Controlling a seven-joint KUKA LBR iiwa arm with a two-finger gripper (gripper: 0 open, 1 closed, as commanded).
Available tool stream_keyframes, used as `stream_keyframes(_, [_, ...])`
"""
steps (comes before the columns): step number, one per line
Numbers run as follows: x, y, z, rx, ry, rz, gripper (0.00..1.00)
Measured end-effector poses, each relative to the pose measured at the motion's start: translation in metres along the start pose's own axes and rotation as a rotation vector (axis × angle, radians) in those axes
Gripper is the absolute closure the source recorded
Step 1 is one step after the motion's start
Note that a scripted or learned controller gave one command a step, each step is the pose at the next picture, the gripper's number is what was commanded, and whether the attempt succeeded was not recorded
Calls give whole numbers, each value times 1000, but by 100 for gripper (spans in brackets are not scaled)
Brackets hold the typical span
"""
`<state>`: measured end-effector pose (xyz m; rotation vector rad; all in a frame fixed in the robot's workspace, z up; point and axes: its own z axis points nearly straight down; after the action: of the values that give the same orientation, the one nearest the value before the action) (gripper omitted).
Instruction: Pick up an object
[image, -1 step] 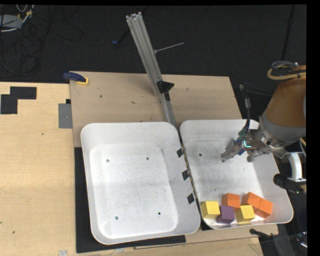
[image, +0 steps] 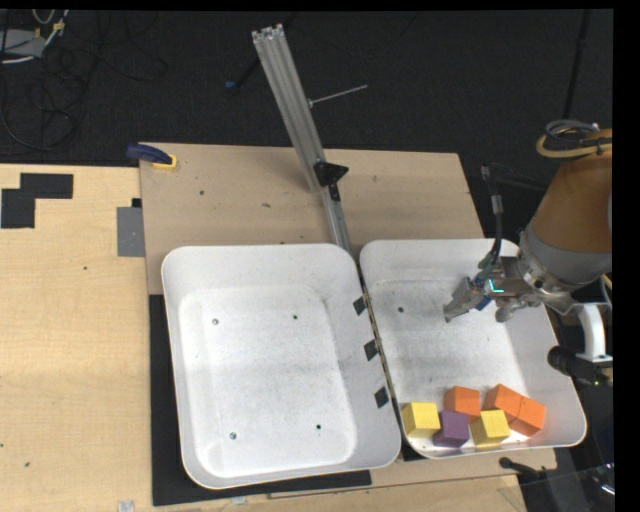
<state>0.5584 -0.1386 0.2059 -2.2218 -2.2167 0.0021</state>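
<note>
— blocks, where are they?
— clustered in the lower right corner of the right bin (image: 430, 280): a yellow block (image: 422, 416), a purple block (image: 454, 428), another yellow block (image: 490, 427), and two orange blocks (image: 463, 400) (image: 519, 408).
— and the left bin (image: 180, 270)?
— bare white floor.
— the gripper (image: 487, 300)?
— above the right bin's middle, jaws spread apart, nothing between them.

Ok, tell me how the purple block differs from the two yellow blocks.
The purple block is darker than the yellow blocks. It sits wedged between them, nearer the right bin's front rim. All three are similar small cubes, clustered in that bin's front corner.
</note>
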Motion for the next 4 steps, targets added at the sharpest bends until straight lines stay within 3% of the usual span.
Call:
stream_keyframes(2, [-18,-4,103,6,1,-1,0])
stream_keyframes(3, [-17,-3,114,0,0,1,0])
stream_keyframes(4, [-18,-4,104,1,2,8,100])
